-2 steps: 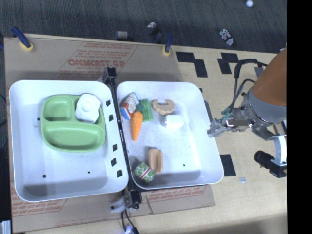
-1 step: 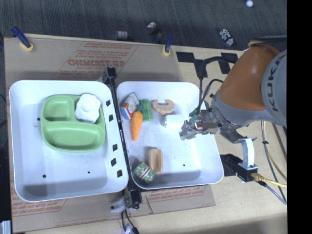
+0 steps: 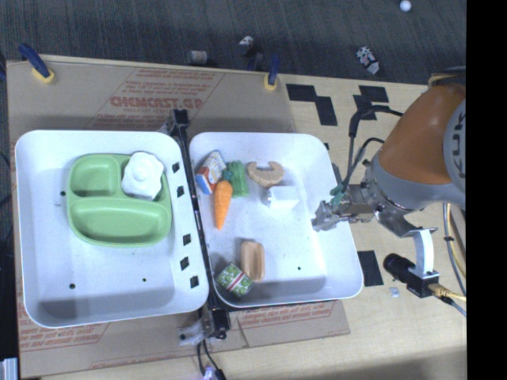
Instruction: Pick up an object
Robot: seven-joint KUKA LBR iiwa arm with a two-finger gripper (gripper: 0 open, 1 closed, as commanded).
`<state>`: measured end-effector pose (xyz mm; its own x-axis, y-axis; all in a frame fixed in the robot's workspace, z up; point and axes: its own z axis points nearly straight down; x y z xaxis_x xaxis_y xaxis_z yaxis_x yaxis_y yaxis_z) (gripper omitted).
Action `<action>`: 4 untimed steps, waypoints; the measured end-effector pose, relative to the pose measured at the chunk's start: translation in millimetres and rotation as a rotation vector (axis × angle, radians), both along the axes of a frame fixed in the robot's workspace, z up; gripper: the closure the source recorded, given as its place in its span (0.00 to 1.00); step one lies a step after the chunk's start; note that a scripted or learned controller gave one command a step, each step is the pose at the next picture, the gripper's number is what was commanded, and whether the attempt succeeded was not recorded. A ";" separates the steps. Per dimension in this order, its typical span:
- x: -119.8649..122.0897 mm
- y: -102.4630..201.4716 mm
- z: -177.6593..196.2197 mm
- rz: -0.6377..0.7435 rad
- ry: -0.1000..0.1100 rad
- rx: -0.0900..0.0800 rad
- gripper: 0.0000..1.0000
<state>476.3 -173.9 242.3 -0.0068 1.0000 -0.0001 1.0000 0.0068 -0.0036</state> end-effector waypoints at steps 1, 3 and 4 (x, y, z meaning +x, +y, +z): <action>1.0 0.3 10.4 0.005 -0.001 0.000 1.00; 2.0 10.7 -18.3 0.001 -0.001 0.001 1.00; 1.0 -0.9 17.6 -0.001 -0.006 -0.001 1.00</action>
<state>477.3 -174.8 259.9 -0.0054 1.0000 -0.0013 1.0000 0.0054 0.0020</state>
